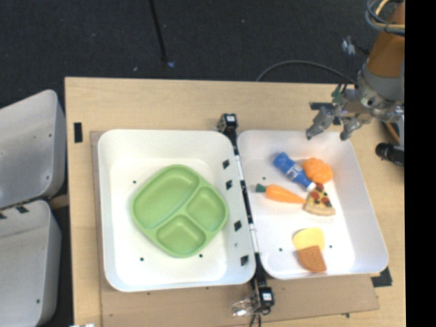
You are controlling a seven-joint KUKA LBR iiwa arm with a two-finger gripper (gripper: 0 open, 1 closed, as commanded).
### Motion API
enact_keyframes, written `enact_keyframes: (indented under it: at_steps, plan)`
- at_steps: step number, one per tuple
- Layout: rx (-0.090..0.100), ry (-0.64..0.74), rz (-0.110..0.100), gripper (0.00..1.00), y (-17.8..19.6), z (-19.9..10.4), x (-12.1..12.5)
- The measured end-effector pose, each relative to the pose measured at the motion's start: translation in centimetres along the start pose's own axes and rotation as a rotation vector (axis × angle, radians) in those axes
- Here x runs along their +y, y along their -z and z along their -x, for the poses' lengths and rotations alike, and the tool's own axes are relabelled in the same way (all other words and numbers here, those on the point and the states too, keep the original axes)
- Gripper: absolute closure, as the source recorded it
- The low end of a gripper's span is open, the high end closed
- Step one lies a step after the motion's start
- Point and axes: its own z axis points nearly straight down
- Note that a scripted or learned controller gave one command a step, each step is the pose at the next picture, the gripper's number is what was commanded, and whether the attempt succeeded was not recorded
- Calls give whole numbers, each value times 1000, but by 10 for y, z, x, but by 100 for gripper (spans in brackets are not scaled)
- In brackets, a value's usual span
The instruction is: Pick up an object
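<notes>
My gripper (332, 129) hangs open over the far edge of the right bin (361, 251), with nothing between its fingers. Below it in that bin lie a blue bottle (289, 169), an orange fruit (318, 169), a toy carrot (282, 194) and a pizza slice (319, 202). Nearer the front sits a yellow and orange ice-cream toy (310, 248). All of these objects rest apart from the gripper.
The left bin (116, 264) holds a green divided plate (180, 210). A clipped divider (240, 196) joins the two bins. A black cable (293, 65) loops across the bench behind the right bin. White chairs (27, 155) stand at the far left.
</notes>
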Motion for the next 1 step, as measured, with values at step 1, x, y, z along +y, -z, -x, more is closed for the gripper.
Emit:
enact_keyframes:
  at_steps: [1]
  plan:
    - [-3,4,12,0,9,-1,2]
